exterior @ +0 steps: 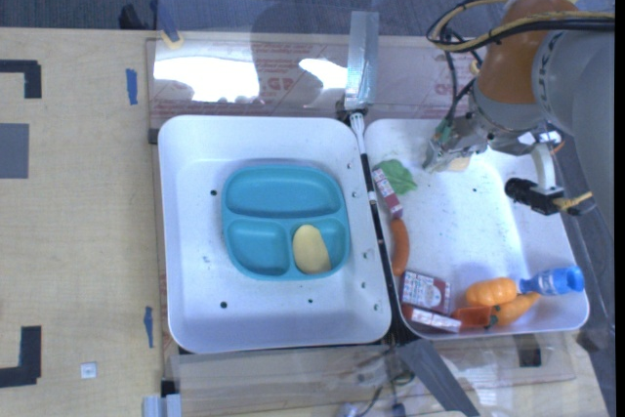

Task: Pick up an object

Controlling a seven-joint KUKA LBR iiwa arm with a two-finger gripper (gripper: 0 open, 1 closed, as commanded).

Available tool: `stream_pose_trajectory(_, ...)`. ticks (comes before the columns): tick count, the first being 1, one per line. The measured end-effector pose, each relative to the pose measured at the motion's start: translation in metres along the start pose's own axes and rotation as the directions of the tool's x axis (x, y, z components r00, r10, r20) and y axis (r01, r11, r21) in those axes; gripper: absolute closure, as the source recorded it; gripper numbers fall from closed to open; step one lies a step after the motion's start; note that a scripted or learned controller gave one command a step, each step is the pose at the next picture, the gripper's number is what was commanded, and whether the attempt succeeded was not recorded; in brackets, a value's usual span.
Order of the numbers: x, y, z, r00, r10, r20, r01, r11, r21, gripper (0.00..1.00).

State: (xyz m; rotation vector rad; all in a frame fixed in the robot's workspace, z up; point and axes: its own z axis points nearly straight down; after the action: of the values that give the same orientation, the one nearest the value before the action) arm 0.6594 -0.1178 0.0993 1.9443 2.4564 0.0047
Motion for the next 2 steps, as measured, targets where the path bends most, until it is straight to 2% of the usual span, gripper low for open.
stream_pose_trajectory(1,-0.004,-0.046,-0.092,0.999,-0.047,0.0,0.047,0.999,-0.002,1.0)
stream_pose_trajectory(2,0.007,-0.032,0.011,0.935,0.355,-0.002,-0.355,0.935,0.003,1.0)
